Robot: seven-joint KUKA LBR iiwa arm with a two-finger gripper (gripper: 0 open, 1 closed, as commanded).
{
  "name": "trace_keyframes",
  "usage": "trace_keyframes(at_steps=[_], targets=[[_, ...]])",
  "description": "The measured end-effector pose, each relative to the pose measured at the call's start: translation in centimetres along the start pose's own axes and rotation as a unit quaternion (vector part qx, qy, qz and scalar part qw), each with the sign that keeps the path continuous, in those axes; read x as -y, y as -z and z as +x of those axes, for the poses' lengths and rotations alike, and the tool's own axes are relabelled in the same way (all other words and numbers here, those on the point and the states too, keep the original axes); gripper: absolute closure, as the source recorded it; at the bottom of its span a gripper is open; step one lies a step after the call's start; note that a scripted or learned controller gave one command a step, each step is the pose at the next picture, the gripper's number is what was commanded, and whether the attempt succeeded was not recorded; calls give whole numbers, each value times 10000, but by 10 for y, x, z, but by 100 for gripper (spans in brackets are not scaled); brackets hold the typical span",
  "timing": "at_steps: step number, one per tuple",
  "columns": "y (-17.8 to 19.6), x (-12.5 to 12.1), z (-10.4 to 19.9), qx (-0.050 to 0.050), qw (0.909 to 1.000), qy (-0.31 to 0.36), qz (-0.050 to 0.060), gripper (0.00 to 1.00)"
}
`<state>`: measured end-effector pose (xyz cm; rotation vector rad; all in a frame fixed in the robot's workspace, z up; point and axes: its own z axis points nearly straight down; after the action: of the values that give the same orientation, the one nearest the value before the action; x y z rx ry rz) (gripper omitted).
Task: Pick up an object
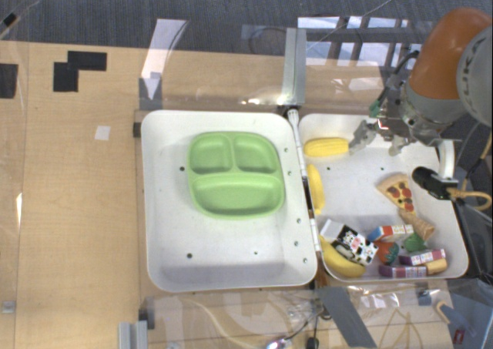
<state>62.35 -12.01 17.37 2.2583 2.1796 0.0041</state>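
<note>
The gripper (379, 138) hovers over the right bin (362, 193), fingers spread and holding nothing. A yellow corn cob (326, 147) lies just left of the gripper inside that bin. The pizza slice (399, 191) lies near the gripper, toward the bin's front.

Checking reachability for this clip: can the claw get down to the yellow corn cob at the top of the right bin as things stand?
Probably yes. The claw hangs just right of the corn cob, which lies apart from the other toys on bare floor of the right bin, with nothing over it.
</note>
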Motion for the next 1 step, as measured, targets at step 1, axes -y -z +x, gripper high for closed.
trace_keyframes(at_steps=[1], targets=[[-74, -42, 0, 6, 9919, 1270, -21, 0]])
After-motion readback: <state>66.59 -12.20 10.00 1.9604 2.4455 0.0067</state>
